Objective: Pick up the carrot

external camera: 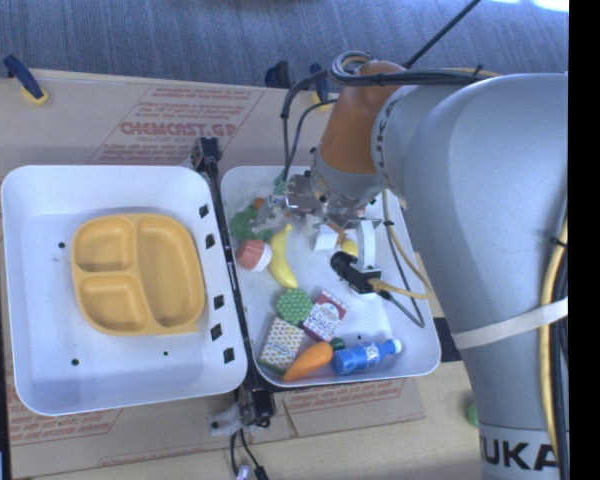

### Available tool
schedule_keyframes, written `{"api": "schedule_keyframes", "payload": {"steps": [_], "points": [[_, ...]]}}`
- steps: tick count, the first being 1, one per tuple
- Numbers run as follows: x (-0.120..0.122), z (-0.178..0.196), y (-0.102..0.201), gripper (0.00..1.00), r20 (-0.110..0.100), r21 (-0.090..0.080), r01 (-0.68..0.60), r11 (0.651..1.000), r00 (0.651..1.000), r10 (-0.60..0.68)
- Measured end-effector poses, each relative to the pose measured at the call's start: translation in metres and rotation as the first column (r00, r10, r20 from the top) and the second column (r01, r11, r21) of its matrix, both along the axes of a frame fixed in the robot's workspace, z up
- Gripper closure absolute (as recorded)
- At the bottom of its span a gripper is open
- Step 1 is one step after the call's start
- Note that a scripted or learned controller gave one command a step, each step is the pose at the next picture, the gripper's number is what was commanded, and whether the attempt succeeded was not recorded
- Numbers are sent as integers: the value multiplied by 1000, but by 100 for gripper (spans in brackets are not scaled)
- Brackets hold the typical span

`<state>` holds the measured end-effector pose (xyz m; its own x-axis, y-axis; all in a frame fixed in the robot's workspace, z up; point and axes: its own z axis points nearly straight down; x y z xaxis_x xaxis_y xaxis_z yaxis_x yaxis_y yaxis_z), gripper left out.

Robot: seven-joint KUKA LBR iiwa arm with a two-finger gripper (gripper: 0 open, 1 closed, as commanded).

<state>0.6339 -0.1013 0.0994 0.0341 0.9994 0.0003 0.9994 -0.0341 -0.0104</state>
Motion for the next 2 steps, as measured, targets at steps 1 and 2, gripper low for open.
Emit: {"api": "schedule_keyframes", "payload": {"steps": [1,2], "points": [[2,12,0,100,2,0,-4,1000,1000,4],[1,172,2,100,11,-1,76,997,997,-76]]}}
